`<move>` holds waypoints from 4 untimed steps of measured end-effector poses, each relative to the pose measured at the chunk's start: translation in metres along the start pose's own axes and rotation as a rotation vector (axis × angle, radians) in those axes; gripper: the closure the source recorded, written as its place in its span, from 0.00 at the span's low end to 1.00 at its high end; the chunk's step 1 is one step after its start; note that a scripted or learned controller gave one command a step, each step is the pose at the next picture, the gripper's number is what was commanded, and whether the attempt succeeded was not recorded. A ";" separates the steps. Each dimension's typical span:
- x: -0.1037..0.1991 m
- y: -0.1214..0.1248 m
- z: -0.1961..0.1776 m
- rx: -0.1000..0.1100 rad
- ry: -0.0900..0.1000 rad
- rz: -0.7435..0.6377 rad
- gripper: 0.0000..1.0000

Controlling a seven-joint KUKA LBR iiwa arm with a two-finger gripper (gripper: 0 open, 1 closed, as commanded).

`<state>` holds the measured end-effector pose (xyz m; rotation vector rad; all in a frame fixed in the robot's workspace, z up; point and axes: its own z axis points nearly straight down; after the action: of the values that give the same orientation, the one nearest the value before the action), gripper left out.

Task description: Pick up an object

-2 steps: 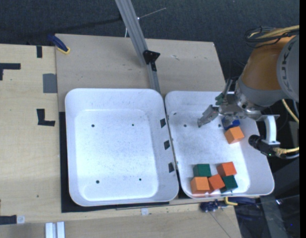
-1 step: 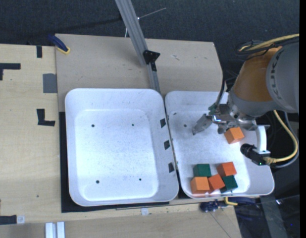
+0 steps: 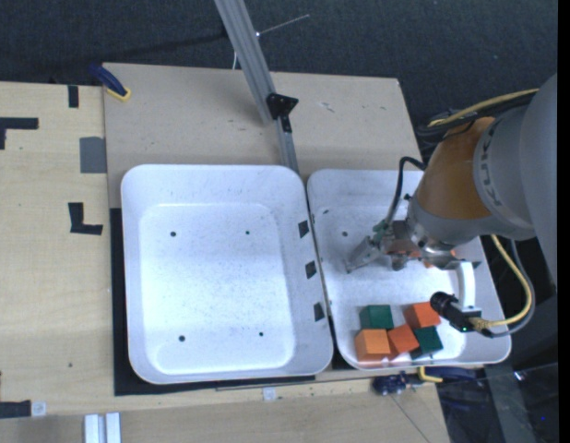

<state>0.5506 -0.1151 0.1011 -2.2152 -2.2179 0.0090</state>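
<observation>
The large shallow white plastic bin (image 3: 216, 270) lies left of the smaller right-hand white bin (image 3: 345, 201). Inside that right-hand bin, the grey two-finger gripper (image 3: 363, 255) hangs over its middle, fingers spread apart with nothing between them. Below it, near the bin's lower edge, cluster a dark green block (image 3: 376, 317), three orange blocks (image 3: 373, 343) and a teal block (image 3: 429, 341).

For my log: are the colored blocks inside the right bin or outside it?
Inside. The orange and green blocks lie clustered on the right bin's floor, at its near end.
</observation>
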 end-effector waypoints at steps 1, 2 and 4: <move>0.000 0.002 -0.013 -0.005 0.000 -0.001 1.00; -0.007 0.003 -0.073 -0.013 -0.002 0.000 1.00; 0.048 0.026 -0.129 -0.009 0.001 -0.006 1.00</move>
<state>0.5777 -0.0669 0.2299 -2.2121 -2.2289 -0.0024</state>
